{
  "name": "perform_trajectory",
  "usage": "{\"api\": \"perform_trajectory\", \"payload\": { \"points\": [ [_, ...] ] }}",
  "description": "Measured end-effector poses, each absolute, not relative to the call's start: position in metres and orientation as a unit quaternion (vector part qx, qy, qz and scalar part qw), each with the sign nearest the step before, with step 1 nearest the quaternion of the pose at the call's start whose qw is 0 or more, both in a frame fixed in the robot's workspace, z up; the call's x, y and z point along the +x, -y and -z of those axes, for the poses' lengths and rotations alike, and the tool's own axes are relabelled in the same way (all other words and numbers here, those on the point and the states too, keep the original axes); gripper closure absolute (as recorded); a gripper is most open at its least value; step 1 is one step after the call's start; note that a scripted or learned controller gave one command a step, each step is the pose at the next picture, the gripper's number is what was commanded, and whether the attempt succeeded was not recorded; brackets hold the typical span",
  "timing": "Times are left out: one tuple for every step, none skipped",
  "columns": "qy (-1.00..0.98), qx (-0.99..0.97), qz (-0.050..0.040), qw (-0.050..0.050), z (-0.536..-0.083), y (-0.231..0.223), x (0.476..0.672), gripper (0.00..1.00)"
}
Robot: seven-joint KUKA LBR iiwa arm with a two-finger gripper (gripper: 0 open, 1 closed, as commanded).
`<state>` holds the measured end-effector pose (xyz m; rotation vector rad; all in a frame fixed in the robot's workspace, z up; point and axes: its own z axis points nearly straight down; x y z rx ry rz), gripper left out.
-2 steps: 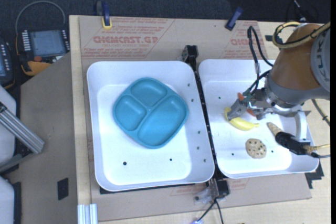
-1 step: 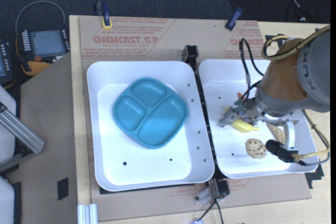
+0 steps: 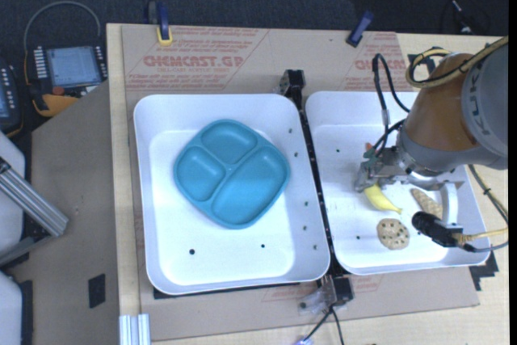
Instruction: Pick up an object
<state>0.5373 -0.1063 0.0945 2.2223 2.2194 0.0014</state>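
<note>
Here, two white bins [image 3: 161,198] sit on brown board [image 3: 242,52]; jaws unreadable.

Reading "CHEMCAST G.P" in faded red capitals on the flat brown cardboard sheet [image 3: 206,44] under the bins, at eleven o'clock. Showing similar red lettering at one o'clock, upside down and too faint to make out.
</note>
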Motion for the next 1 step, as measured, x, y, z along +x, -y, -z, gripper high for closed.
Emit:
{"api": "perform_trajectory", "payload": {
  "points": [
    [-0.708,0.707,-0.0014,0.002,-0.1382,0.1013,0.5388,1.0]
  ]
}}
